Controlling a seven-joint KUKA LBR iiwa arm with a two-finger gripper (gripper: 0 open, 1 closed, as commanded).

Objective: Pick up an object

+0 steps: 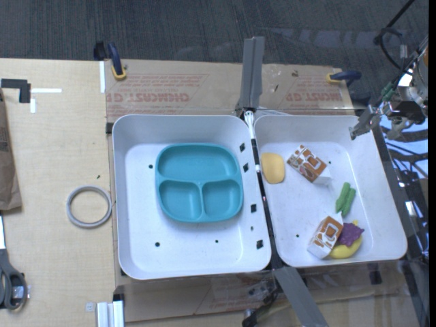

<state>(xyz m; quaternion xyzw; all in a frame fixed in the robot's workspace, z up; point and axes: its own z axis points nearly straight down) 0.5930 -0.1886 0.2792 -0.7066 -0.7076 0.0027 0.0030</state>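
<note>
Hovering at the right bin's [381, 182] far right corner, the gripper [395, 107] has an indeterminate opening; the green pod [345, 198] lies below-left of it, long axis nearly vertical.

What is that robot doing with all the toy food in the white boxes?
Nothing is being held right now. The gripper is up at the far right corner of the right bin. The toys lie in that bin: a yellow lump, a small carton, a green pod, and another carton leaning on a purple and yellow pile. The left bin holds a teal divided plate.
</note>
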